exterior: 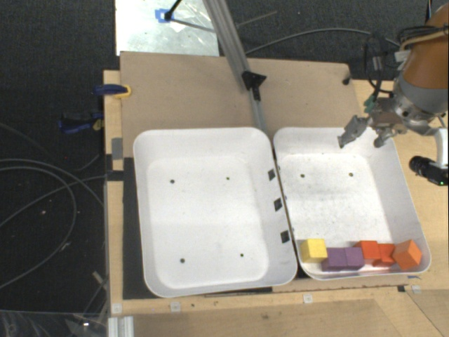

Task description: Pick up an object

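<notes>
Several small blocks lie along the near edge of the right bin (pixel 393 181): a yellow block (pixel 313 249), a purple block (pixel 343 258), a red-orange block (pixel 376 252) and an orange block (pixel 407 254). My gripper (pixel 364 135) hangs over the far right corner of that bin, well away from the blocks. Its two fingers are spread apart with nothing between them, so it is open.
The left bin (pixel 151 188) sits beside the right one, joined by black clips (pixel 278 203). A metal pole (pixel 231 41) slants across the bench's far side. Cables run behind the arm, and a blue clamp (pixel 112 90) grips the bench's left edge.
</notes>
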`<state>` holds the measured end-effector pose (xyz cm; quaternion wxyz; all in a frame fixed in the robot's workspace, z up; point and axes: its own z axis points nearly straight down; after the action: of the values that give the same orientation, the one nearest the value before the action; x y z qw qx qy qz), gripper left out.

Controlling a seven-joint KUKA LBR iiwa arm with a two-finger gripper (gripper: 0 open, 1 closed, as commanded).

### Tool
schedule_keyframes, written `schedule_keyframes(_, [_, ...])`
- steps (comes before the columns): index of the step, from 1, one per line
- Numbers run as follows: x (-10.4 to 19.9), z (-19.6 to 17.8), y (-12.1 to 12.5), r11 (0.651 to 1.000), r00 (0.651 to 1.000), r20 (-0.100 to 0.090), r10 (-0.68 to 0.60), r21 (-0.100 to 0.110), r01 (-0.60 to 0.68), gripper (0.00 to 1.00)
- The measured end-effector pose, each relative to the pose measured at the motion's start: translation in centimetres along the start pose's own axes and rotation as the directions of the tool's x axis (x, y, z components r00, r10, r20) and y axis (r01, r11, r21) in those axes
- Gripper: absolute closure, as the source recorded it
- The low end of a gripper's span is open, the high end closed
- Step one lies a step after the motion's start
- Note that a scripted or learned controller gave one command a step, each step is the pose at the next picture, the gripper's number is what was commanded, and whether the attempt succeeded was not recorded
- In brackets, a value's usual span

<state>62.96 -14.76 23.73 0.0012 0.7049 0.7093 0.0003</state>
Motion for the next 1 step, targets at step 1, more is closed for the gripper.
schedule_keyframes(1, [4.22, -1.54, 2.77, 1.000, 1.000, -0.002, -0.004, -0.004, 0.004, 0.00])
